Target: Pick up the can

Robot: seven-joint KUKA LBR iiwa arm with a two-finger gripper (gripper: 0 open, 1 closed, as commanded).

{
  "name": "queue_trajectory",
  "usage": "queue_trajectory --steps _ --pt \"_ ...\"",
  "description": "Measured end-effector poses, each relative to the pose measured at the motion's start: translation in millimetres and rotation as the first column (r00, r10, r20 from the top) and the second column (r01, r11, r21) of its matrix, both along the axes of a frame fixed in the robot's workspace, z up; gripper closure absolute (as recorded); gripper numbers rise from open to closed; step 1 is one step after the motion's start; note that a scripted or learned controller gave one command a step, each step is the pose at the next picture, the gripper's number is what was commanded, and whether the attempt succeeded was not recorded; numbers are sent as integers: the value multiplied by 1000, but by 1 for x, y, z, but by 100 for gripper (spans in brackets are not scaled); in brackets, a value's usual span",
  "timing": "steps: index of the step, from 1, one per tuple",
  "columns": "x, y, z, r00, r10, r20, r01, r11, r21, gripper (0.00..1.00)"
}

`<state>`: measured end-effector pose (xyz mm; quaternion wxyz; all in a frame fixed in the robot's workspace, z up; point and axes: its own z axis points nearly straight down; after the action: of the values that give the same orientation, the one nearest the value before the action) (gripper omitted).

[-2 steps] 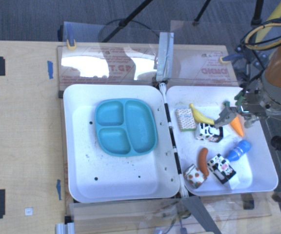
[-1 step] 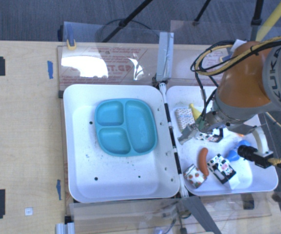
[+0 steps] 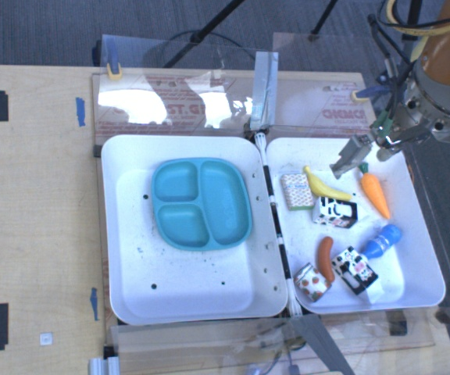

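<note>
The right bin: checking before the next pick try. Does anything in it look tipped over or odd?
The can lies on its side against the right bin's near-left corner, next to the sausage. The blue bottle also lies flat. Nothing looks spilled or damaged.

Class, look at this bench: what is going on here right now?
A robot arm reaches in from the right, its end effector hovering over the far end of the right bin, near the banana and carrot. The can lies untouched at the bin's near edge. The left bin holds a blue plate.
</note>
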<state>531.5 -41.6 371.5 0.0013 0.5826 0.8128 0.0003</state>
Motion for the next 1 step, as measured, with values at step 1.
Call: queue_trajectory --steps 1 --pt "-52 39 -121 993 114 -3 -114 993 1 0"
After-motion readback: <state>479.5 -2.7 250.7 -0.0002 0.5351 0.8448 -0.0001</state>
